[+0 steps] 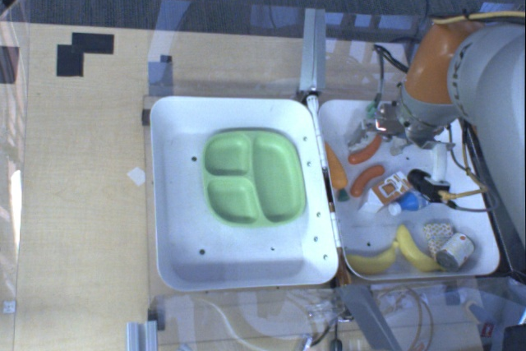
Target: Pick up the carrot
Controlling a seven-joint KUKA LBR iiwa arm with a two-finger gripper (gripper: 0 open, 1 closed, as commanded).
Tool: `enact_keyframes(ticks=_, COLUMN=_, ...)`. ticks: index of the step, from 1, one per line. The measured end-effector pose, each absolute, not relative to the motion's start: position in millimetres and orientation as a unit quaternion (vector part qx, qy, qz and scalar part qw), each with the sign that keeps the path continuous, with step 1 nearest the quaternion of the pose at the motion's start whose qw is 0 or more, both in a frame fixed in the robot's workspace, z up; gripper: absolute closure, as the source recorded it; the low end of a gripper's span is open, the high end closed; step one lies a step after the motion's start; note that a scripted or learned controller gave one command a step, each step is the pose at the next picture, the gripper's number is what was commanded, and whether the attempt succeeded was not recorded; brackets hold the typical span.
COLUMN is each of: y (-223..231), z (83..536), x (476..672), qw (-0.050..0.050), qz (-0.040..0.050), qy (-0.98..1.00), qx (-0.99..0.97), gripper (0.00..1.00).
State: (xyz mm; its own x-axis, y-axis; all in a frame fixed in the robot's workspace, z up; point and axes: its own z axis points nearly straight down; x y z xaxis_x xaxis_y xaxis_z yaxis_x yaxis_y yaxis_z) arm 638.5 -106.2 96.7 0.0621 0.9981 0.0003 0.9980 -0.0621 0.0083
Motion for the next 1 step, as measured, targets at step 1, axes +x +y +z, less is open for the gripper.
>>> enact_keyframes(ticks=1, y=-99.2, z=88.7, x=630.4, qw=0.004, qz=0.0031, qy=0.687, qx=0.727, gripper=0.0)
